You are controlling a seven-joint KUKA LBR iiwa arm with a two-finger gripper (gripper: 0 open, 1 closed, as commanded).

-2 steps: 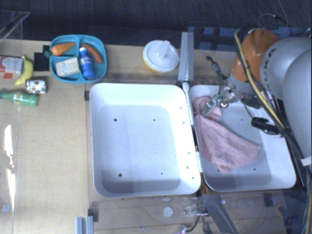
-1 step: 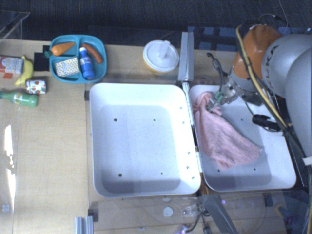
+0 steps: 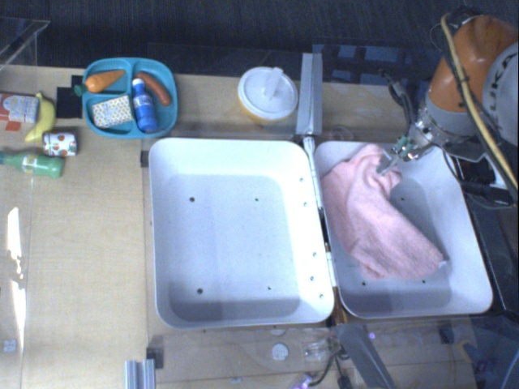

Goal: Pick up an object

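The pink cloth (image 3: 375,221) lies in the right bin (image 3: 466,294), its long axis running on a diagonal from the far corner beside the gripper (image 3: 392,157) down toward the bin's near right side. The far end rises into a gathered peak just under the fingertips, and the near end spreads flat and broad, well away from the tool. There is one cloth. There are two white bins: the one beneath the tool, and the left bin (image 3: 162,217) well off to the tool's left.

The arm (image 3: 470,63) comes in from the right, its orange band high at the far right corner, and the wrist angles down and leftward so the gripper sits over the right bin's far edge. The fingertips meet the peak of the cloth, and the fabric looks pinched up there, though the tips are too small and dark to tell whether they are closed on it or merely touching.

Far to the tool's left, on the bench (image 3: 73,241), stand one blue divided tray (image 3: 168,83) of toy food, one small can (image 3: 59,143), one green bottle (image 3: 32,164) lying on its side, and nearer, one white lidded cup (image 3: 268,93)
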